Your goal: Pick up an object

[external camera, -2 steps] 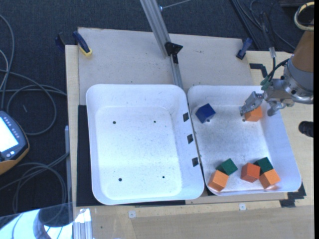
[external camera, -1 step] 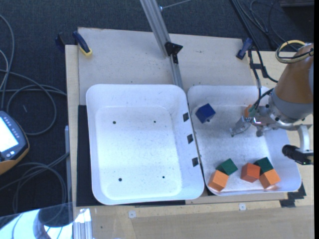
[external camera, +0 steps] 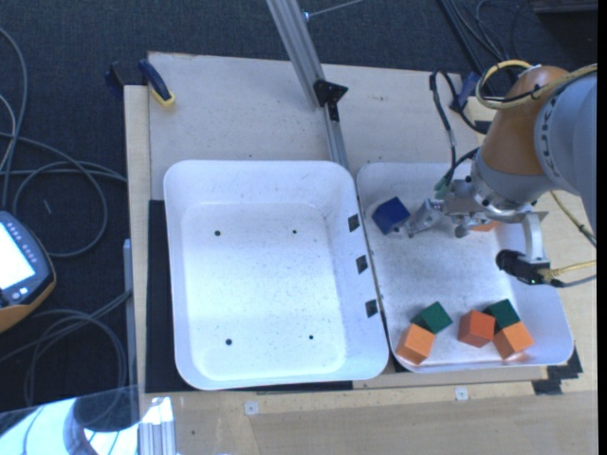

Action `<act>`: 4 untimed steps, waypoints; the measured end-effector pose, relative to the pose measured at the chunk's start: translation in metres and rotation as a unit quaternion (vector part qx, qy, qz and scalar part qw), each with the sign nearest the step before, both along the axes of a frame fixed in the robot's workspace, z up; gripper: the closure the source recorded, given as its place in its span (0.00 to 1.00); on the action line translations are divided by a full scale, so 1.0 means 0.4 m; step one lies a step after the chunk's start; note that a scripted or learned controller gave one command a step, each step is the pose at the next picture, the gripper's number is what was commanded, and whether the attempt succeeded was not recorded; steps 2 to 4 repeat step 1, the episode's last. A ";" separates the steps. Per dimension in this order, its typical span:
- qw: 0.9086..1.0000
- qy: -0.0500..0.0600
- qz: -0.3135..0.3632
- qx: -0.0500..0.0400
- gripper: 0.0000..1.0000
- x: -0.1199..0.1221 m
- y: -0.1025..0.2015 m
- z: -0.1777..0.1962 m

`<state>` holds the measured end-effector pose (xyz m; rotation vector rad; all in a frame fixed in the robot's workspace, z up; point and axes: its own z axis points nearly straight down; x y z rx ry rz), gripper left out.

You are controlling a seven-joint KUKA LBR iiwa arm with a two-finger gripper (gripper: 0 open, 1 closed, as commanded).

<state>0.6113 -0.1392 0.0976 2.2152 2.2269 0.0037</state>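
Approach step: gripper [external camera: 423,220] low in right bin [external camera: 446,278], just beside blue cube [external camera: 390,214] near bin's back left corner. Grip state: cannot tell, nothing visibly held. Next: centre over cube, close. Other cubes well apart along front edge.

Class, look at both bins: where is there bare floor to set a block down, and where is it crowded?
The left bin offers bare floor wall to wall. In the right bin, room lies between the blue block and the near-wall cluster around the green block. The tool crowds the far end.
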 end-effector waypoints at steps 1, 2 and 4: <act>1.000 -0.004 -0.003 -0.002 0.00 -0.017 -0.055 0.247; 1.000 -0.004 -0.003 -0.002 0.00 -0.017 -0.055 0.247; 1.000 -0.004 -0.003 -0.002 0.00 -0.017 -0.055 0.247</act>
